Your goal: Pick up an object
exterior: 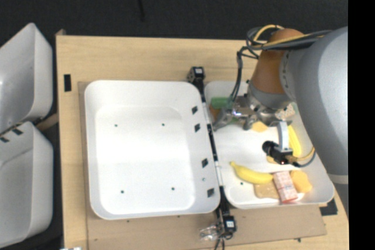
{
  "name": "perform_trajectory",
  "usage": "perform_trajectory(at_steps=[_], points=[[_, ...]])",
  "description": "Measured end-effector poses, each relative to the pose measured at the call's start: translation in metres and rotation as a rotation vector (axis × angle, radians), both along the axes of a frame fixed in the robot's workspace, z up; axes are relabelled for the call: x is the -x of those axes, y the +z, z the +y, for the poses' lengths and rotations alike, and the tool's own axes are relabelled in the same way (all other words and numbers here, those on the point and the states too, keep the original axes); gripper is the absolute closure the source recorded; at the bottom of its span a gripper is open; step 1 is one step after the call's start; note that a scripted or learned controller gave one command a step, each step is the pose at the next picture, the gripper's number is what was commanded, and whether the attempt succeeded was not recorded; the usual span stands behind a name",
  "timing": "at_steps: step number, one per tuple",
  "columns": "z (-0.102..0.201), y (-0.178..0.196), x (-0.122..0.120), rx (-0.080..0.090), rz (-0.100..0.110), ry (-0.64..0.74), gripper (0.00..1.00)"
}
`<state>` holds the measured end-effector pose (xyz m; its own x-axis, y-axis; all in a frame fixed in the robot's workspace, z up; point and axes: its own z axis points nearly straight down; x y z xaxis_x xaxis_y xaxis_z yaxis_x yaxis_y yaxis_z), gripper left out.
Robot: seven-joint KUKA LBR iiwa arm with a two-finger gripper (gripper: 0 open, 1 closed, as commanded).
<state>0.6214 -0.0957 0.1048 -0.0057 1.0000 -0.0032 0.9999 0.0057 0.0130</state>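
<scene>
**Arm low in the right bin, reach under way, nothing seen in the grasp**

The grey arm (319, 96) comes in from the right and bends down over the right bin (231, 199), its orange band (270, 70) just above the wrist. The gripper (243, 116) sits low at the far left part of that bin, close to the divider between the two bins. Whether it is open or closed cannot be told from this slanted view; the metal parts there blur together, and no object can be made out in its grasp.

Candidates for the pick all lie in the right bin. A green object (219, 103) rests at the far left corner, just beside the gripper. A banana (252, 173) lies toward the near side, well clear of the gripper. Beside it are a tan slice (265, 191), a pink-and-white box (285, 187) and an orange piece (301, 181), crowded together at the near right. A second yellow item (294, 141) lies along the right side, partly behind a black fitting (275, 150) on the arm. The left bin (143, 149) holds nothing to pick.

By my reading, the step in hand is the descent or the closing on something near the far left corner. The next move calls for a firm closure on one item, most likely the green one, then a straight lift that clears the bin wall and divider without dragging neighbours.
</scene>
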Motion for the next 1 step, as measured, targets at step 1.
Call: perform_trajectory(at_steps=[1], points=[[-0.0099,-0.0008,-0.0596,-0.004,0.018,-0.003,0.00]])
